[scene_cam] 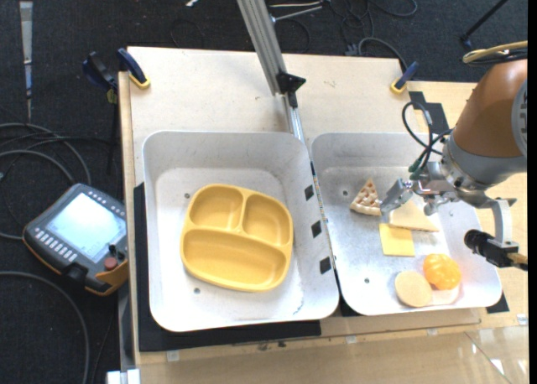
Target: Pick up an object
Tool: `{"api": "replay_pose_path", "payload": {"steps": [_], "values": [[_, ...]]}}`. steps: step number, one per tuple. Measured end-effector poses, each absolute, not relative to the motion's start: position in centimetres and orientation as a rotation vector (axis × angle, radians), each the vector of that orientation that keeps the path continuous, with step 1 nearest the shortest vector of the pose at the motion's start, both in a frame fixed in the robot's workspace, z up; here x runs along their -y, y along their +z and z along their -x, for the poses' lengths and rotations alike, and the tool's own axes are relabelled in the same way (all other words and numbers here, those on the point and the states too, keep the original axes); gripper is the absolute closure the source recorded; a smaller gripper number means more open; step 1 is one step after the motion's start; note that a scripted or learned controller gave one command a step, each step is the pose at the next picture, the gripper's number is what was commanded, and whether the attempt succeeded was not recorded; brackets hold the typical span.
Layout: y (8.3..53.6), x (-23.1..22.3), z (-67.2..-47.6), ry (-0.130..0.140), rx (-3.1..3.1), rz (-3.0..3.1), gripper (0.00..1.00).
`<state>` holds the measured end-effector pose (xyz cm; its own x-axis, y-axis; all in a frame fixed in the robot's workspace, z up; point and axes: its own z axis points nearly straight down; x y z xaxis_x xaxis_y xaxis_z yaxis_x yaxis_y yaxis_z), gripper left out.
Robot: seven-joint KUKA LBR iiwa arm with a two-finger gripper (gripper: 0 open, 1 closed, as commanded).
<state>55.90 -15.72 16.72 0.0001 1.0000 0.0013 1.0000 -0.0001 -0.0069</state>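
The orange ball (pixel 441 272) lies below the claw (pixel 409 198), whose grip I cannot tell.

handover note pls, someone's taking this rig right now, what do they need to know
Gripper: low in the right white bin, over the pale wedge-shaped slice; open or shut, cannot tell.
Right bin items: waffle-patterned triangle, flat yellow square slice, orange round fruit, beige round disc.
Left white bin: yellow divided plastic plate.
Done: arm is down among the items.
Left: nothing is visibly lifted; the pick remains.
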Motion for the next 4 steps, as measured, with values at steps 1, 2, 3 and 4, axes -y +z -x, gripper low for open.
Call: {"api": "replay_pose_path", "payload": {"steps": [1, 2, 3, 4], "values": [[11.2, 15.0, -56.6, 0.003, 2.222, 2.217, 0.00], [12.5, 15.0, -56.7, -0.001, 2.222, 2.223, 1.00], [18.9, 15.3, -56.7, -0.005, 2.228, 2.224, 1.00], [25.1, 15.7, -56.5, -0.005, 2.229, 2.224, 1.00]]}}
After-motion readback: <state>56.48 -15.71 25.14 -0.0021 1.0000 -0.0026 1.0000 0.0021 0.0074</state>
